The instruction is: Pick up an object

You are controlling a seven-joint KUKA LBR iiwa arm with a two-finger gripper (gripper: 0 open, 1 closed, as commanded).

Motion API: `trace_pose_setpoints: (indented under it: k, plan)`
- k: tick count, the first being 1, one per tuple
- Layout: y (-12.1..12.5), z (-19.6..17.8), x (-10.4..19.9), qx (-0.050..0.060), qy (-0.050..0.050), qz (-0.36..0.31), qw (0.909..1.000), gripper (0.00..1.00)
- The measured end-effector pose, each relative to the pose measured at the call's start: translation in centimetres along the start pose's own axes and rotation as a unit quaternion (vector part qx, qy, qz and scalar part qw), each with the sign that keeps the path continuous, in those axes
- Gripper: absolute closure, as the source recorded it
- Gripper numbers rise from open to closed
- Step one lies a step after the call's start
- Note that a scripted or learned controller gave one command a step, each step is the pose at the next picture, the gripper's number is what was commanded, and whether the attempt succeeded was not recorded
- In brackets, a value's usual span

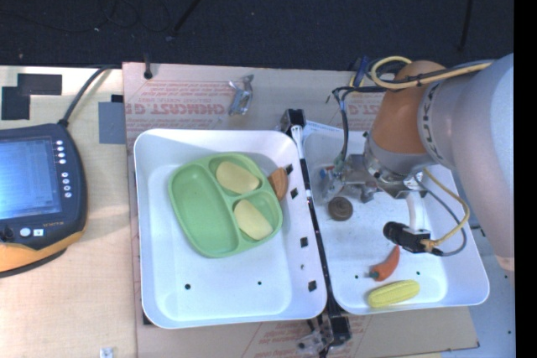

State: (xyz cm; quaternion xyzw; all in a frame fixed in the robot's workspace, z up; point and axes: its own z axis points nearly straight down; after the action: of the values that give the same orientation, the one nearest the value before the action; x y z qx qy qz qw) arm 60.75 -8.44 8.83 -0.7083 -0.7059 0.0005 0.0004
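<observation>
My gripper [338, 182] hangs low over the upper left part of the right bin [457, 285], close to the wall between the bins. A small round brown thing [340, 209] lies on the bin floor right beside the gripper, on its near side. I cannot tell whether the two touch. Further toward the front of this bin lie an orange-red chili-shaped piece [387, 263] and a yellow corn cob [393, 293].
The left bin [218, 298] holds a green divided plate [197, 214] with two yellow pieces [237, 177] [253, 219] in its right compartments. An orange-brown piece [279, 182] lies at the plate's right edge. A tablet [33, 180] rests left of the bench.
</observation>
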Motion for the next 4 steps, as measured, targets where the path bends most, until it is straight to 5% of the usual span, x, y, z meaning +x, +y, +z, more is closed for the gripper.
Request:
trace_pose_setpoints:
  k: [1,2,3,4]
  plan:
    - [3.2,0.1,0.2,0.002,0.001,-0.001,1.0000,0.00]
    - [-0.5,0.0,0.3,0.000,0.000,-0.001,1.0000,0.00]
    - [3.5,0.1,0.0,0.008,0.002,-0.003,1.0000,0.00]
    - [-0.1,0.0,0.3,0.001,0.000,-0.001,1.0000,0.00]
